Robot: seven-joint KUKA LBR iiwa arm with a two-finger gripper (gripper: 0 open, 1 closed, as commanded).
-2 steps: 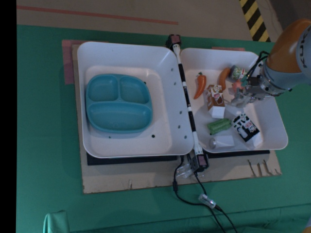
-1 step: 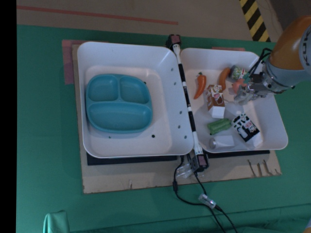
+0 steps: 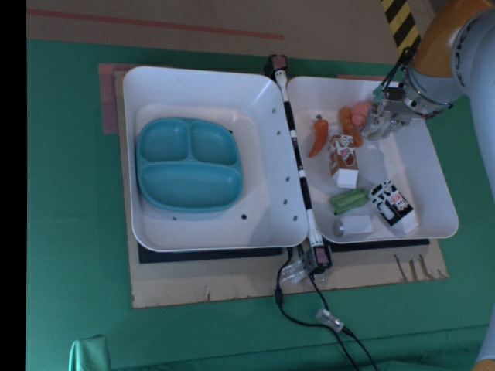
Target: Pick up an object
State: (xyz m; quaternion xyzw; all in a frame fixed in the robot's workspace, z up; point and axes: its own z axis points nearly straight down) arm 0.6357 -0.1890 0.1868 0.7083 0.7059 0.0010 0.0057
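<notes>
End effector (image 3: 377, 122) low over pink-orange toy food (image 3: 357, 116), upper right of frame, right bin (image 3: 433, 184). Opening and hold: cannot tell. Likely light, smooth, rounded, slip-prone; best pinched across narrow middle.

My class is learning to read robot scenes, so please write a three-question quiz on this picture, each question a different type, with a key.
1. True or false: the blue plate lies in the left bin.
2. Which thing lies nearest the gripper? A) the green vegetable B) the pink and orange food C) the cow-print carton
3. Fill in: the orange carrot lies in the ____ bin.

Key: 1 true; 2 B; 3 right.
</notes>
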